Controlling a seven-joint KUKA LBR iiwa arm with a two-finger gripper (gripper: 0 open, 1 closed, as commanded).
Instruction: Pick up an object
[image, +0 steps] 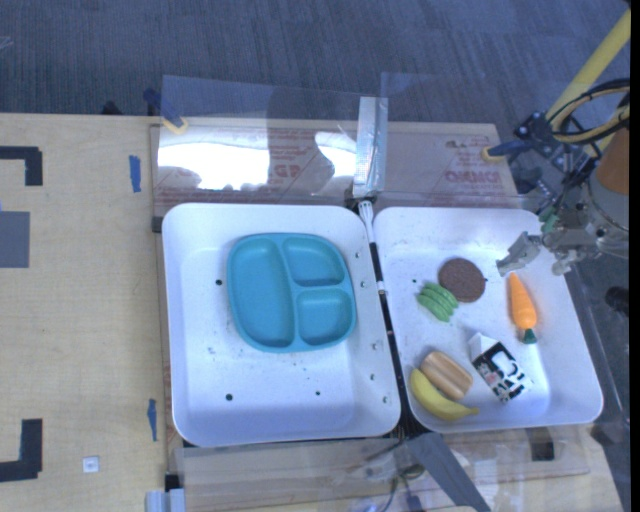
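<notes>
Two white bins sat side by side; the gripper (538, 250), fingers apart and empty, hovered just above-right of the carrot (520, 303), which lay lengthwise toward the bench front.

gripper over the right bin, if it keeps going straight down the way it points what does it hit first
Probably the bare floor of the right white bin, between the round brown patty and the orange carrot. The gripper hangs above that gap, though depth is unclear.

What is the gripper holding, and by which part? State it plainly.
Nothing: the gripper hangs above the right bin's far edge, clear of the carrot and brown patty.
</notes>
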